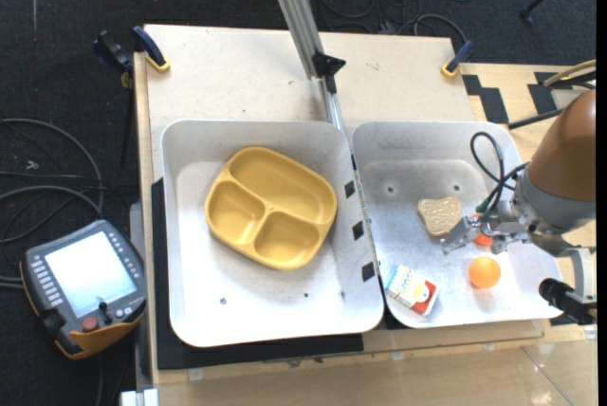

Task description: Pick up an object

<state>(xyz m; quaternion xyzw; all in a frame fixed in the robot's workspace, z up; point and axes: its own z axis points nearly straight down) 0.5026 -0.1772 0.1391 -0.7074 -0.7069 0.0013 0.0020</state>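
In the right bin (408, 157) lie three things: a tan slice of bread (440, 215) near the middle, an orange ball (485, 273) toward the front right, and a small white and red carton (413, 289) at the front. My gripper (477, 234) hangs over the bin between the bread and the orange ball, just right of the bread. Nothing shows between its fingers. The arm's orange band (576, 153) rises at the right edge.
The left bin (190, 205) holds a yellow divided plate (271, 207). A metal pole (299, 6) slants up from the seam between the bins. A teach pendant (81, 286) lies on the floor to the left. Clamps sit on the bench's back corners.
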